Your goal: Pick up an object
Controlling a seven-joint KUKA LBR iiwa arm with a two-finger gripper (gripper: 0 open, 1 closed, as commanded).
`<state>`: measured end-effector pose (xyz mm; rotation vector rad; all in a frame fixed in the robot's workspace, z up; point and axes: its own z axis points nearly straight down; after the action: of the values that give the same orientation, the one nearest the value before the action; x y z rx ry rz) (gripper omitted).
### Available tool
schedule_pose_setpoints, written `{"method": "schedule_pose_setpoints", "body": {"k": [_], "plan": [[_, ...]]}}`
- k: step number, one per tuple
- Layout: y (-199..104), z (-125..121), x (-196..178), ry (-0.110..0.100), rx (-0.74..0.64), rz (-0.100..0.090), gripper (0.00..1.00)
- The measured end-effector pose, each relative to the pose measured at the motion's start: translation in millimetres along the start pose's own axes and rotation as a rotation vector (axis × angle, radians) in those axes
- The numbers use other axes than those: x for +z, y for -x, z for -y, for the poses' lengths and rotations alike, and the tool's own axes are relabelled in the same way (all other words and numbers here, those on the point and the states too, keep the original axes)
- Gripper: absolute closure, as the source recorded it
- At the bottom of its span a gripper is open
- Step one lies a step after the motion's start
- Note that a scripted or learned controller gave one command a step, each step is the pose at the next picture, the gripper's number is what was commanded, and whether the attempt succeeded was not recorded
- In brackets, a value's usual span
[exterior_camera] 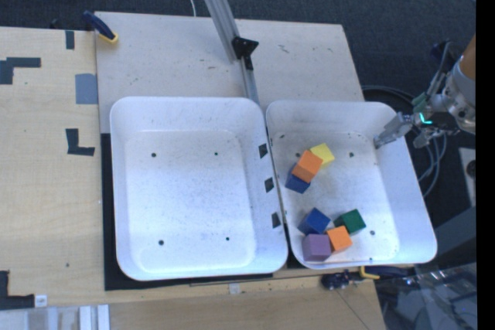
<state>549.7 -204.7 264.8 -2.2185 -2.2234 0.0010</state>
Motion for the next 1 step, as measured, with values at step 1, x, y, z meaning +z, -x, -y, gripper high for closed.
{"method": "schedule_pose_setpoints", "body": {"k": [1], "plan": [[-3.1,1.9,64.6,-0.007,0.001,-0.001,0.00]]}}
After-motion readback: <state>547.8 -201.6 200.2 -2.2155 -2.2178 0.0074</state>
